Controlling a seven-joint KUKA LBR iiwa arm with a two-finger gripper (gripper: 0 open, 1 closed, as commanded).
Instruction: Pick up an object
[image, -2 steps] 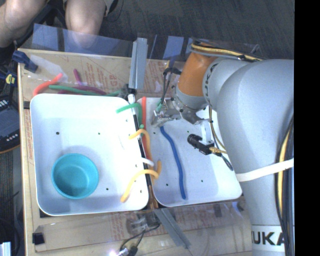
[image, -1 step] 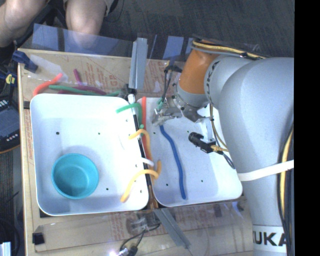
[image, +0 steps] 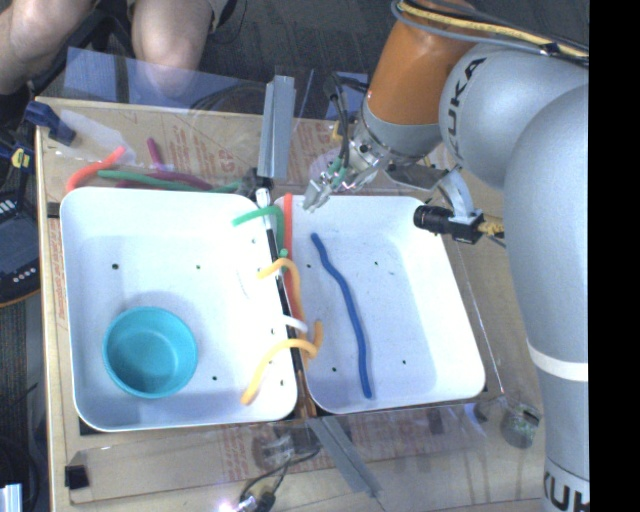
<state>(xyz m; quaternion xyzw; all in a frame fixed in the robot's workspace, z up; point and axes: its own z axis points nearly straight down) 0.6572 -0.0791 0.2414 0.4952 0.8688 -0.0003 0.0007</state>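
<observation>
1. The two-finger metal gripper (image: 318, 194) hangs over the far left corner of the right white bin (image: 440, 375), beneath the orange-banded wrist; I cannot tell how its jaws stand.
2. A long wavy blue rubber strip (image: 345, 305) lies along the right bin's floor, well apart from the gripper.
3. A round teal plastic bowl (image: 151, 351) sits upright in the left white bin (image: 85, 225), near its front left corner.
4. Yellow flexible strips (image: 272, 357) drape over the divide between the bins.

A brown bench (image: 190, 135) stands on what looks like dark floor (image: 300, 40).
</observation>
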